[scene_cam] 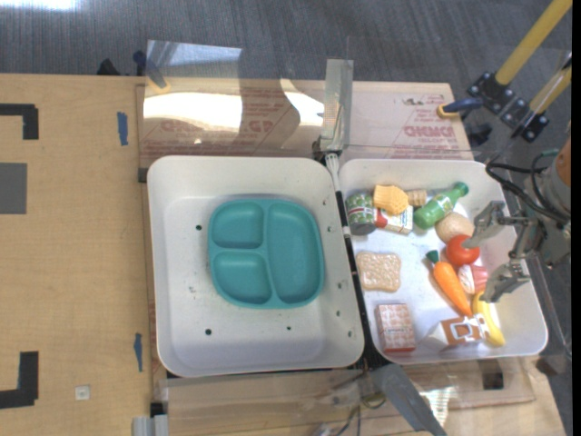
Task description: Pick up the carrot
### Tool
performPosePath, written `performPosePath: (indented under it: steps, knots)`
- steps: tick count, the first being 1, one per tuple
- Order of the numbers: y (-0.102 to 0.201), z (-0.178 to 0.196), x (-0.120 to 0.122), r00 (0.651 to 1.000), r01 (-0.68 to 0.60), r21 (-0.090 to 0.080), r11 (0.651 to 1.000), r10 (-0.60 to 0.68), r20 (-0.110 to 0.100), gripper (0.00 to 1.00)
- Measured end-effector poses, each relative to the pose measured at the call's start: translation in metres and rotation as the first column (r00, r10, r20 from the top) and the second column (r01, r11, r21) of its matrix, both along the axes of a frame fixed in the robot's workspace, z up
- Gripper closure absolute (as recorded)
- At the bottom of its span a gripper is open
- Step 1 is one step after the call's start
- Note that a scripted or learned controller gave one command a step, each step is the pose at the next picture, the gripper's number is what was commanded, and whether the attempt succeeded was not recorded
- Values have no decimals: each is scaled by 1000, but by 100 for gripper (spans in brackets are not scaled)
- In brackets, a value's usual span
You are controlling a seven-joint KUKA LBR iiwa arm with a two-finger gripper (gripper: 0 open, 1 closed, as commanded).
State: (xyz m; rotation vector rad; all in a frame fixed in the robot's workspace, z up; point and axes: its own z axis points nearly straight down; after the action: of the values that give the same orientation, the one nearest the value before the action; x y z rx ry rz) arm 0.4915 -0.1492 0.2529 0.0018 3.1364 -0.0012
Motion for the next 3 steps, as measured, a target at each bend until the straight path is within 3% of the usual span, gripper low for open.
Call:
performPosePath:
  steps: [1, 2, 3]
  knots:
    - [11, -156, 32, 993, -120, -1, 993, 120, 4, 0]
    - [13, -147, 33, 992, -123, -1, 992, 123, 7, 100]
    - [33, 12, 31, 992, -124, -3, 992, 124, 8, 100]
